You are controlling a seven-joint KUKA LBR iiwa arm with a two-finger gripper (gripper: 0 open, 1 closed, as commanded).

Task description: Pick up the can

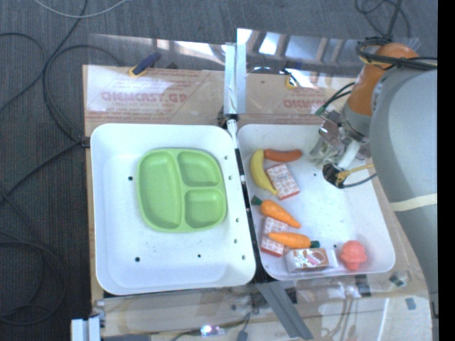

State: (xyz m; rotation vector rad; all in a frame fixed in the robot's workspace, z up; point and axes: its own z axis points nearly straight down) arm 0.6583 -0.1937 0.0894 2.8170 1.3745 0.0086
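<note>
Can't tell jaws' state, spread or pressed together, not readable at this angle. Seeing gripper over far part of right bin, just right of red sausage. Reading can as lying on its side at near edge of same bin (red and white label up), well apart from gripper, between lower carrot and pink-red lumpy fruit. Also noting banana by left wall, green divided plate in left bin
</note>
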